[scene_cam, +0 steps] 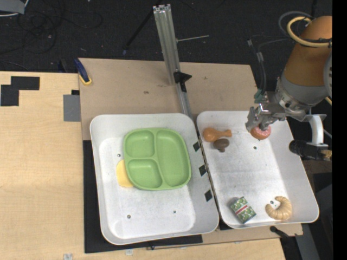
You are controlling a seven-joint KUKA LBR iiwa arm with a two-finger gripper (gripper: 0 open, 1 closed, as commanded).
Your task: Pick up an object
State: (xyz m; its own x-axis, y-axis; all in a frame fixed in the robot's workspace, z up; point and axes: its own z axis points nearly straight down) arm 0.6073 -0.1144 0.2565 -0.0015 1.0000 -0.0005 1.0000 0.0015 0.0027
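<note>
Red object [262, 132] sits under our gripper [259, 124] at upper right, likely the pick target; grip state we cannot tell.

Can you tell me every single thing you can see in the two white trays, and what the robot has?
Shallow white bins: two, white, side by side on the bench.
Green divided plastic plate: one, left bin.
Flat yellow piece: one, tucked under the plate's left edge.
Orange-and-brown drumstick toy: one, right bin, top.
Small red round object: one, right bin, under the gripper.
Small green box: one, right bin, bottom.
Tan croissant toy: one, right bin, bottom right corner.
Gripper: one, grey, over the red object.
</note>
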